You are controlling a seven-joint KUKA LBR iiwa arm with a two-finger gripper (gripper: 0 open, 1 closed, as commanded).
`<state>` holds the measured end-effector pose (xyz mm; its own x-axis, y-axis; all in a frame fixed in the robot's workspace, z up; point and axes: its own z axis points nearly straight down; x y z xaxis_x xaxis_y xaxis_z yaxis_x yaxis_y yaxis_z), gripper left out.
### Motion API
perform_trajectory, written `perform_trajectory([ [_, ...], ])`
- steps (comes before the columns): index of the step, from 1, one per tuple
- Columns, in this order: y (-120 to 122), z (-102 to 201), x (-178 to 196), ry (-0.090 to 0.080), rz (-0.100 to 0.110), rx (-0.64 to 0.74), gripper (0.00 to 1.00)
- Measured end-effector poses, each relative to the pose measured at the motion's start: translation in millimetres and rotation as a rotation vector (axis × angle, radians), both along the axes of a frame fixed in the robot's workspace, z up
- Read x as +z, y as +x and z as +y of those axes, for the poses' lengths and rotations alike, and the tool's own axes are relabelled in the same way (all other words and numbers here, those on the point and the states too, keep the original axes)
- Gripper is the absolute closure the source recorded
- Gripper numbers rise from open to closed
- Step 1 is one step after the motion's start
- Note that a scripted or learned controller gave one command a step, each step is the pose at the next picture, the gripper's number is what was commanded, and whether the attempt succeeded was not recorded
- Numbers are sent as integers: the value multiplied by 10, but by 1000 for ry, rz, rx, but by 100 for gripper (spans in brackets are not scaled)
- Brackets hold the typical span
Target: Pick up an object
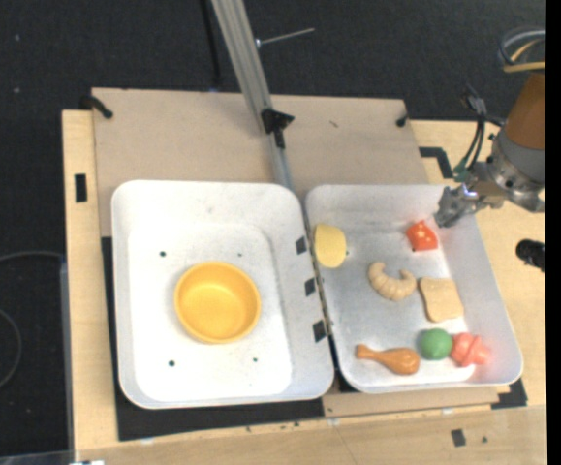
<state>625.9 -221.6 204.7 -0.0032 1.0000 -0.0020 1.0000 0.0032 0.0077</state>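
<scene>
The right bin [358, 211] holds several toy foods: a yellow lemon [329, 245] at its left wall, a red strawberry-like piece [421, 235], a tan croissant [392, 281], a slice of toast [441, 298], a drumstick [390, 358], a green ball [436, 344] and a pink-red piece [466, 349]. My gripper [453, 206] hangs over the bin's far right corner, just up and right of the red piece, with nothing seen in it. A yellow bowl [217, 301] sits in the left bin [144, 221].
A slanted metal pole [246, 61] rises from the joint between the bins at the back. The arm's wrist with cables [517, 134] stands outside the right bin's far right edge. Brown board [212, 134] lies behind the bins.
</scene>
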Motion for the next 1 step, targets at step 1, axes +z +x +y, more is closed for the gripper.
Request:
perform_trajectory([
  [1,13,-14,549,-1,0,0,100],
])
